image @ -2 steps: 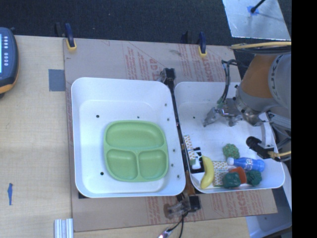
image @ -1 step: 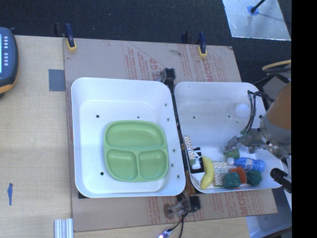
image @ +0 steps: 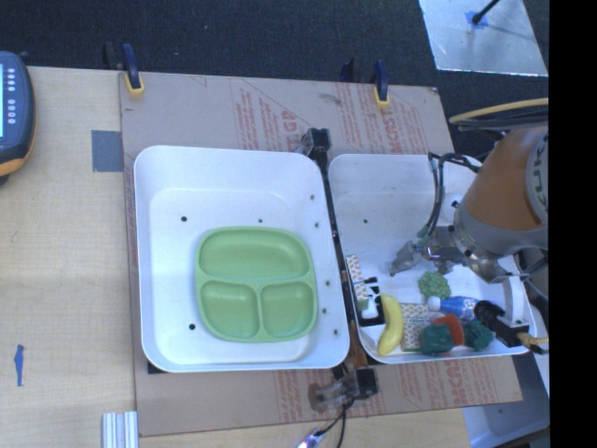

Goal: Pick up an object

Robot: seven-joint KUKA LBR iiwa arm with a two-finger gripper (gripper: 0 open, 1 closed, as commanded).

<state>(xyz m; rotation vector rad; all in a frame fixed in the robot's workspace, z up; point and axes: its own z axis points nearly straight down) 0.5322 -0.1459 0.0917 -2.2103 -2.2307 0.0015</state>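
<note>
Starting at the left, the left bin [image: 149, 250] holds 1 green divided plate [image: 256, 284] lying flat. Across the shared wall, the right bin [image: 373, 180] has its clutter packed along the near edge: a yellow banana [image: 391, 325] with its long axis running roughly front to back, then a pale green lumpy piece [image: 433, 284], a blue-and-white tube [image: 457, 306] and dark green items [image: 436, 340]. The gripper [image: 417, 255] hovers just above and left of the lumpy piece, with nothing visible between its fingers; whether they are apart or together I cannot tell. The likeliest target therefore lies nearer the camera and slightly rightward.
</note>
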